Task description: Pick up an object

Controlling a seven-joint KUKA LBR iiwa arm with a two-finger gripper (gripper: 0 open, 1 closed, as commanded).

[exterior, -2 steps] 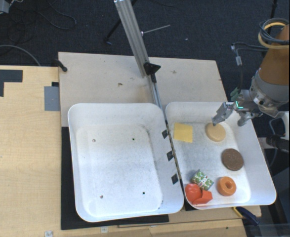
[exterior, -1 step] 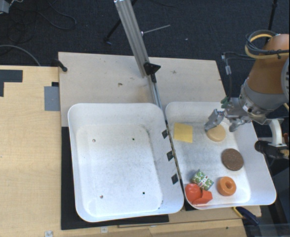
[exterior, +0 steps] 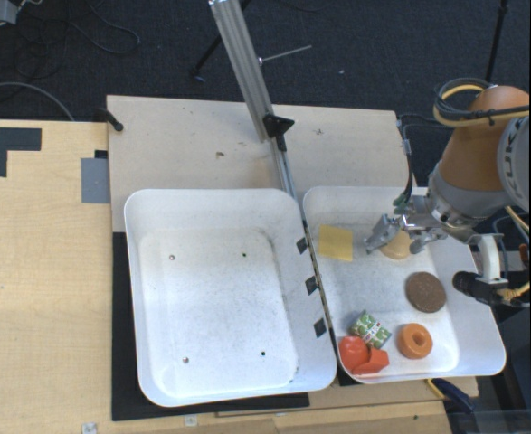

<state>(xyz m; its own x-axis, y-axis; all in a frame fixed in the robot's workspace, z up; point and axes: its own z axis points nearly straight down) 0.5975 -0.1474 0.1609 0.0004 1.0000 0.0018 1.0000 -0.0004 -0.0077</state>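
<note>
Two shallow white bins sit side by side on the bench. The left bin (exterior: pixel 215 297) shows a bare, speckled floor, and the right bin (exterior: pixel 469 351) holds the loose items. The grey arm (exterior: pixel 478 165), with its orange band, reaches in from the right over the upper part of the right bin, and its gripper (exterior: pixel 393 233) hangs low there; whether it is open or closed cannot be told at this slant, nor whether it grips anything. A small tan rounded object (exterior: pixel 395 248) lies directly under the gripper's tip, touching or just beside it. To its left, near the wall between the bins, a pale yellow square block (exterior: pixel 336 242) lies flat. Further toward the near side, a brown round disc (exterior: pixel 424 292) rests close to the right wall of the bin. In the near corner an orange ring (exterior: pixel 414 341) lies beside a small green and white packet (exterior: pixel 371 329), whose printing is too small to read, and a red piece (exterior: pixel 363 355) touches that packet on its near side. A slanted metal rail (exterior: pixel 247 66) rises from the board behind the bins. No brand or legible writing shows on any item.
</note>
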